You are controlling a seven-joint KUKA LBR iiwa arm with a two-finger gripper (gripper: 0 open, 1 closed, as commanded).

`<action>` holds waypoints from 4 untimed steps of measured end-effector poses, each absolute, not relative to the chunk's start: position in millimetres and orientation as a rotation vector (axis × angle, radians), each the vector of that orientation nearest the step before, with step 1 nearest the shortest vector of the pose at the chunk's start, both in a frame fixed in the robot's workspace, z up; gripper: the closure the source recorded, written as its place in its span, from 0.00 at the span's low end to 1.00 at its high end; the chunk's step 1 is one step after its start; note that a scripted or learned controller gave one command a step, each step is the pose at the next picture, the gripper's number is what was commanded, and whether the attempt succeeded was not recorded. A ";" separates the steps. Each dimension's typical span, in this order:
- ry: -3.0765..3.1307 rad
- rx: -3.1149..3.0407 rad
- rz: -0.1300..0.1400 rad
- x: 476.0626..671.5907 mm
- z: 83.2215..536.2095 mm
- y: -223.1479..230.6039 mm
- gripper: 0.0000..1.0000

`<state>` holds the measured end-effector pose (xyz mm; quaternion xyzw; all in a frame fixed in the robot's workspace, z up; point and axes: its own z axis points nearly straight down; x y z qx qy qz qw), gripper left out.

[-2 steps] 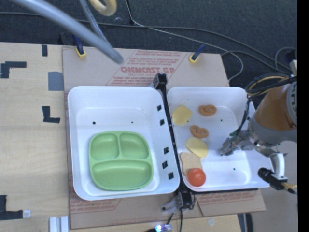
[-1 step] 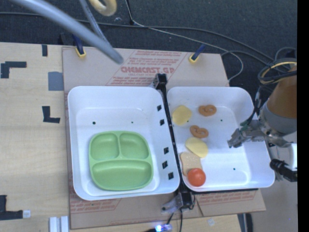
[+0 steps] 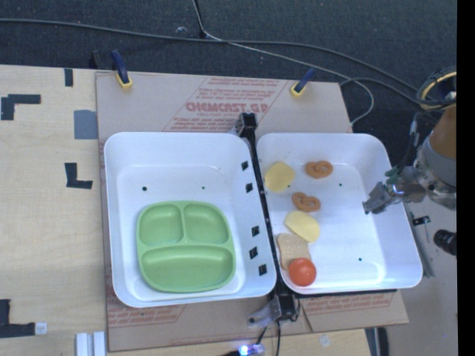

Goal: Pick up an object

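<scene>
From my side I read red print on the cardboard sheet (image 3: 223, 102) under my bins: "CHEMCAST GP", I think. The smaller lines around it blur past reading.

green plate (image 3: 185, 245), white bins (image 3: 122, 162), red tomato (image 3: 302, 272)

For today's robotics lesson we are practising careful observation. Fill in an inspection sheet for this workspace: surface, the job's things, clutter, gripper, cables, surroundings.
Surface: wooden bench with a cardboard sheet under two white bins, left bin and right bin.
Job's things: in the right bin, two pretzels, two pale yellow pieces, a tan slice and a red tomato.
Clutter: green divided plate in the left bin.
Gripper: gripper over the right bin's right side, holding nothing seen.
Cables: black cables across the floor behind.
Surroundings: dark carpet; two clamps on the cardboard.
</scene>
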<state>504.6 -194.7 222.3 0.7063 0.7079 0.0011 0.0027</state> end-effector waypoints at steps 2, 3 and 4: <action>2.227 2.215 0.000 528.2 273.4 -159.3 1.00; 2.229 2.215 0.000 548.6 268.9 -111.5 1.00; 2.230 2.217 -0.002 556.2 248.2 -59.3 1.00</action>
